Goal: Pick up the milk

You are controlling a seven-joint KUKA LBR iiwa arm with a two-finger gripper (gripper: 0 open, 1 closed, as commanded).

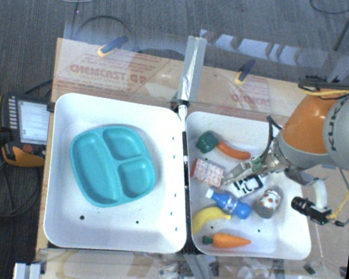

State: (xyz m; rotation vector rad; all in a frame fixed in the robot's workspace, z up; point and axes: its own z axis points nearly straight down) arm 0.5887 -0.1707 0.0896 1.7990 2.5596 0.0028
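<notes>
Looking down on a pale wooden bench (107, 68) standing on dark grey carpet (21, 37), with loose cables trailing across the floor and a small orange-edged handheld screen (23, 127) lying off the bench's left side. Two shallow white bins sit side by side, their inner walls touching along the middle. The left bin (54, 215) carries a turquoise divided plate (114, 164) with bare white floor all around it, widest along the near edge.

The right bin (295, 243) is the busy one. The milk (230, 205), a small blue and white bottle, lies on its side near the middle of the bin, cap end toward the left. Just beyond it sits a pink patterned packet (208, 171), with a dark green piece (207, 141) and an orange chili (234, 152) near the far wall. A banana (207, 218) and a carrot (230, 241) lie along the near edge, and a small grey can (268, 204) rests just right of the milk. Open floor remains in the bin's right near corner.

The arm (321, 130) leans in from the right, and the gripper (249, 178) hangs low just above the milk's far side, between packet and can. Its fingers are a blur against a black and white tag, so whether they are spread or pressed together, I cannot tell.
</notes>
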